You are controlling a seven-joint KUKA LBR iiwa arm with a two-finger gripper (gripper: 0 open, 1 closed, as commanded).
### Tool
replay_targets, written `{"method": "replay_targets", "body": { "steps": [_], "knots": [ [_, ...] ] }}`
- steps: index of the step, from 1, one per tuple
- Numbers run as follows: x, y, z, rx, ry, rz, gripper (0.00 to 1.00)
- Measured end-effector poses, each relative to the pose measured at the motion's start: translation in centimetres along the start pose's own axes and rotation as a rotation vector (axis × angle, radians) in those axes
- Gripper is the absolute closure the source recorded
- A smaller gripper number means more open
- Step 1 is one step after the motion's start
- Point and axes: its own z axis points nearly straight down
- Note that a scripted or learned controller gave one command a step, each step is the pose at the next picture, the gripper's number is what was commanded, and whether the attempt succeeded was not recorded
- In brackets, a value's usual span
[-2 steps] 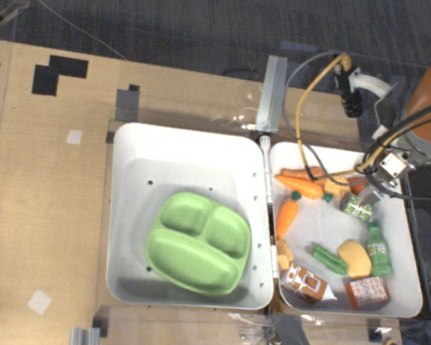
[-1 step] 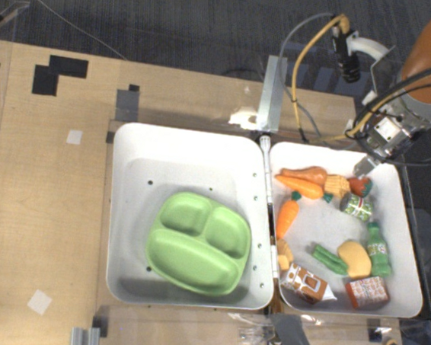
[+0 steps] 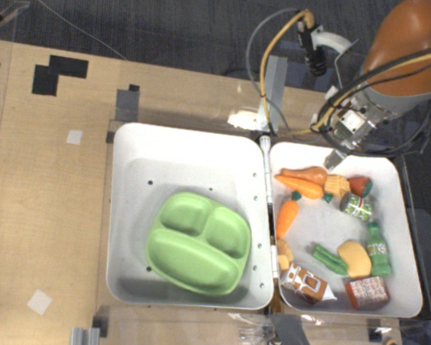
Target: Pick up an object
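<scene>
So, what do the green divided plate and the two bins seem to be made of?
The green divided plate looks like moulded plastic with a matte finish: uniform colour, soft rounded compartment edges, only dull highlights. The left bin and the right bin also appear to be plastic, white and slightly glossy, with rounded corners and smooth walls; thin coated metal cannot be ruled out.

A robotics lab. A wooden desk (image 3: 35,210) with black marker patches carries two shallow white bins (image 3: 121,196) clamped side by side. Loose cables (image 3: 270,51) trail over dark carpet (image 3: 141,7), and a grey-and-orange robot arm (image 3: 412,51) reaches in.
</scene>
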Motion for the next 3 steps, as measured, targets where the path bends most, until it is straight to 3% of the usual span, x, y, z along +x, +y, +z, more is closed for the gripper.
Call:
{"method": "replay_targets", "body": {
  "steps": [1, 2, 3],
  "knots": [
    [-7.2, -1.8, -1.0, 0.002, 0.003, 0.038, 1.00],
    [-3.2, -3.4, -4.0, 0.003, 0.005, 0.142, 1.00],
    [-4.7, -4.9, -6.5, 0.004, 0.004, 0.351, 1.00]
  ]
}}
